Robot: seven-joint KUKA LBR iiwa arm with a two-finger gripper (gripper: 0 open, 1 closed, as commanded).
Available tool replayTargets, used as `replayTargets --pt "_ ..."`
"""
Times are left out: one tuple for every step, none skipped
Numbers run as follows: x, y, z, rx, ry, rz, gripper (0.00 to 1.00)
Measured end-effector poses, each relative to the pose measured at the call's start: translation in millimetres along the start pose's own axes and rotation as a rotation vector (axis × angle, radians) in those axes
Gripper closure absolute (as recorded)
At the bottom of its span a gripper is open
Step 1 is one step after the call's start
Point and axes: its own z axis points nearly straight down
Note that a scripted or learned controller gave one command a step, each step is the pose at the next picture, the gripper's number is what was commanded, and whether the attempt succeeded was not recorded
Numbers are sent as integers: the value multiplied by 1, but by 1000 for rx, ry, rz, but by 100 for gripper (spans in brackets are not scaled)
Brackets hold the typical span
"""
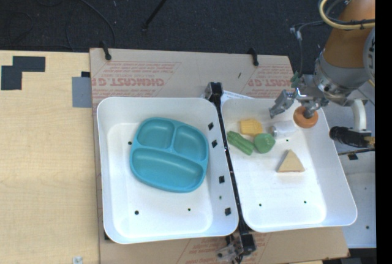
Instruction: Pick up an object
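Nearest the camera, the front halves of the 2 white bins hold nothing but bare floor; the left bin (116, 220) and the right bin (331, 207) sit side by side on a cardboard sheet (184, 76) laid over the tabletop (43, 165). A little further in, a teal divided plate (169, 154) with 3 compartments lies flat in the middle of the left bin. In the right bin, a tan wedge (290, 162) rests apart from the other pieces. Beyond it, a green pod (240, 142) and a green ball (264, 143) lie just beside each other (the ball looks to touch the pod's end), with a yellow block (250, 127) right behind them.

Further back, over the right bin's far right corner, the gripper (298, 111) hangs from the grey arm (346, 48). An orange ball (305, 117) sits at its tip, apparently grasped between the fingers (280, 103), lifted near the bin's rim.
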Motion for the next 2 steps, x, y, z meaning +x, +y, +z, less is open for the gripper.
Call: replayTargets --pt "1 5 63 2 1 0 0" --pt "6 11 88 -18 -4 0 0"
